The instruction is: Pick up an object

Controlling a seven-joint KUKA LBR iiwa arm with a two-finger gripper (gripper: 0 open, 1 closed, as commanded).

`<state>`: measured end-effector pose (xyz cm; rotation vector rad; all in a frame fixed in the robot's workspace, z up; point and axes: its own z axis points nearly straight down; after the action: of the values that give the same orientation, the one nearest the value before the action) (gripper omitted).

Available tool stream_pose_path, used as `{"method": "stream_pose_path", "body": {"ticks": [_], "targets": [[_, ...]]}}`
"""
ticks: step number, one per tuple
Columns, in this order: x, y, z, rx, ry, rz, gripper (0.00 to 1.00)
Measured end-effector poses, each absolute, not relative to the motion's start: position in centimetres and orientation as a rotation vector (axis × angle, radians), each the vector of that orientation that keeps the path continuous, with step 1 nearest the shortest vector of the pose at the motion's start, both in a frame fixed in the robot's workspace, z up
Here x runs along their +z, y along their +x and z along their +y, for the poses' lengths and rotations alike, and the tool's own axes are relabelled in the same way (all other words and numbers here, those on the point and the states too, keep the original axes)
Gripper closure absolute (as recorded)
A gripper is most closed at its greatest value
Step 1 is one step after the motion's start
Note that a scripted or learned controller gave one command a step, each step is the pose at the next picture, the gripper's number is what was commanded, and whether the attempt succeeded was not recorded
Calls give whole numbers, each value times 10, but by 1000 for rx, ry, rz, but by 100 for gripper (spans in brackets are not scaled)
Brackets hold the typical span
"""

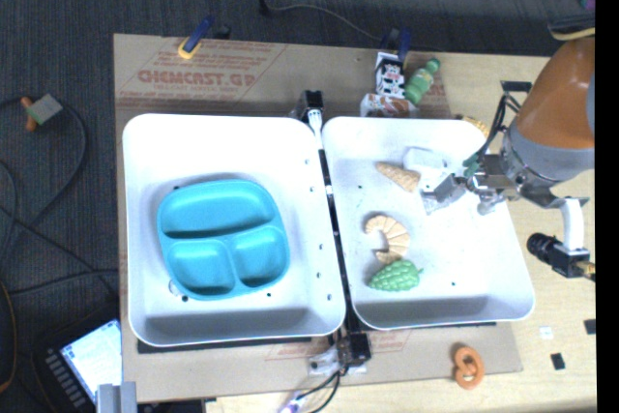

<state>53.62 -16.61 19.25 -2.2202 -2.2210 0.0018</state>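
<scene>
The right bin (484, 300) holds several toy foods. A tan cone-shaped piece (398, 175) lies near its middle back, a croissant (387, 228) sits in the centre, and a green bunch of grapes (394, 277) rests toward the front with a small tan piece (387, 256) just behind it. A small white object (422, 157) lies right of the cone. My gripper (450, 191) hangs low over the right bin, just right of the cone and white object, with the orange-banded arm (561, 111) behind it. Nothing is visibly held.
The left bin (145, 305) holds a blue divided plate (222, 237). Behind the bins stand a small carton (388, 84) and a green toy (421, 82). An orange ring-shaped piece (469, 365) lies on the bench in front of the right bin.
</scene>
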Motion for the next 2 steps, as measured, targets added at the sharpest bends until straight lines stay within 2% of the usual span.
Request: {"method": "stream_pose_path", "body": {"ticks": [1,2], "targets": [[108,483,-180,3,-2220,-2219,0],[118,483,-180,2,-2221,-2219,100]]}}
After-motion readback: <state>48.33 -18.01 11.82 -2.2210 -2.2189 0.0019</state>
